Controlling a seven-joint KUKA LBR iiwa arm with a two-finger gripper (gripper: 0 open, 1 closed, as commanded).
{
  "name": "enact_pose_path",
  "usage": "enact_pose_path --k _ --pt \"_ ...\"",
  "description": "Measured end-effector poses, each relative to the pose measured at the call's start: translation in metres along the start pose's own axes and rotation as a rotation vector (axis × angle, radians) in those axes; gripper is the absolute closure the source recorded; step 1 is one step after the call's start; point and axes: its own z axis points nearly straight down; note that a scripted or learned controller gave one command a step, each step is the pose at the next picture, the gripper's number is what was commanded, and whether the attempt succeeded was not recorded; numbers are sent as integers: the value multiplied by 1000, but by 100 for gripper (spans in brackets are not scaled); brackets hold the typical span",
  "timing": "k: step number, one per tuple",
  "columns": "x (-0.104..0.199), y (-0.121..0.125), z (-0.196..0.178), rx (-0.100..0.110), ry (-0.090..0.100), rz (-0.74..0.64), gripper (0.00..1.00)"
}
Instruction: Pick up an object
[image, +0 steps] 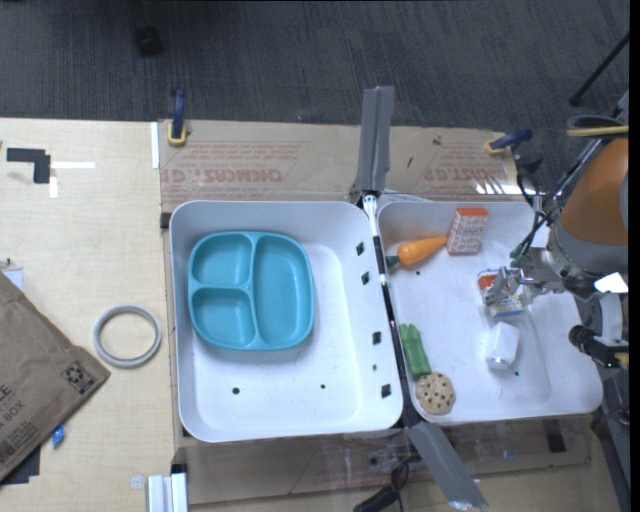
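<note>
Here the tool (503, 292) hovers just above the white cup (501, 346).

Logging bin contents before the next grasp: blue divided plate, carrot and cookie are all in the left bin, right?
Not quite. The camera view shows the blue divided plate in the left bin, but the carrot and cookie lie in the right bin.

Arm enters from the right, orange band visible above the wrist. Wrist angled down and leftward. Gripper (503, 296) at the arm's left end, low, fingertips pointing downward.
</note>
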Motion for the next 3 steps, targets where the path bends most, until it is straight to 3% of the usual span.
enact_pose_path --k 1,2,3 --pt "26 2 -140 0 -1 146 100" --pt "97 50 -119 0 -1 -12 100" --pt "64 73 -46 1 -1 199 100"
